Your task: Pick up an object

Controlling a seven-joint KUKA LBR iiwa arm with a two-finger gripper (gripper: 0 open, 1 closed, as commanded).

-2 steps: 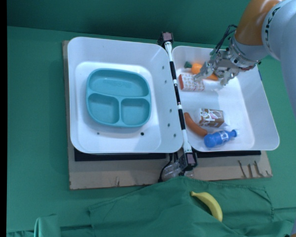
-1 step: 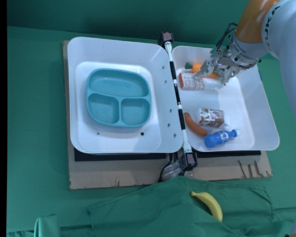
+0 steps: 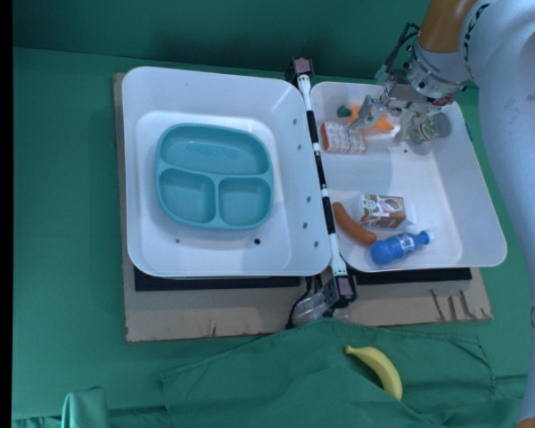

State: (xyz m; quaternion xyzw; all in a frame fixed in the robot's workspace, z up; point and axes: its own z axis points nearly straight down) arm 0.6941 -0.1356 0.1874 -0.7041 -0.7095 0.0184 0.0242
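My gripper (image 3: pixel 391 119) hangs low over the far end of the right bin (image 3: pixel 464 194), its fingers spread open. An orange carrot (image 3: pixel 382 124) with a green top lies under it, partly hidden between the fingers. A small can with a red and white label (image 3: pixel 342 137) lies just left of the gripper. A grey-green round object (image 3: pixel 434 125) sits just to its right. Nearer the front of that bin lie a red sausage (image 3: pixel 354 224), a small brown carton (image 3: pixel 382 209) and a blue bottle (image 3: pixel 399 247).
The left bin (image 3: pixel 152 96) holds a teal divided plate (image 3: pixel 216 175). A black and white divider (image 3: pixel 321 168) runs between the bins. A yellow banana (image 3: pixel 376 370) lies on the green cloth in front of the bench.
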